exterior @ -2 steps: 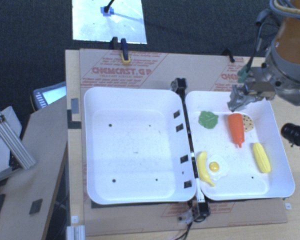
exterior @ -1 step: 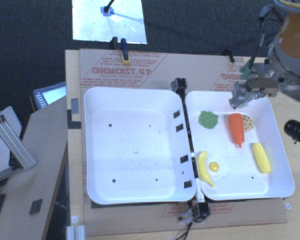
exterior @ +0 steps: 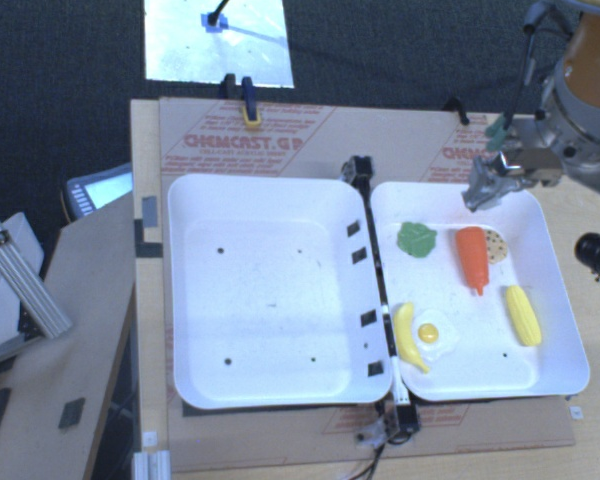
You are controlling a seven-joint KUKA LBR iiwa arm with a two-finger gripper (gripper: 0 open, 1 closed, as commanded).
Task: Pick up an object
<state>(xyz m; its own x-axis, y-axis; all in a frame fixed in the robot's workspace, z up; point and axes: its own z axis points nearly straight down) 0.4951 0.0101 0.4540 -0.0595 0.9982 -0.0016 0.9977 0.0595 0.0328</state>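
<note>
Plainly the tool [exterior: 483,190] hovers above the right bin's [exterior: 555,268] far rim, near the carrot [exterior: 471,257]; whether it grips anything, I cannot tell.

left bin [exterior: 195,298]: plain white, a few small dark dots
right bin [exterior: 555,268]: plain white
lettuce piece [exterior: 416,238]: green
carrot [exterior: 472,258]: orange-red
cookie [exterior: 495,245]: tan with dark specks
corn cob [exterior: 523,315]: yellow
banana [exterior: 407,336]: yellow
fried egg [exterior: 432,335]: white with a yellow yolk
board [exterior: 310,140]: light brown cardboard with red lettering
arm [exterior: 588,58]: grey with an orange band
floor [exterior: 60,58]: dark blue-grey carpet
</note>
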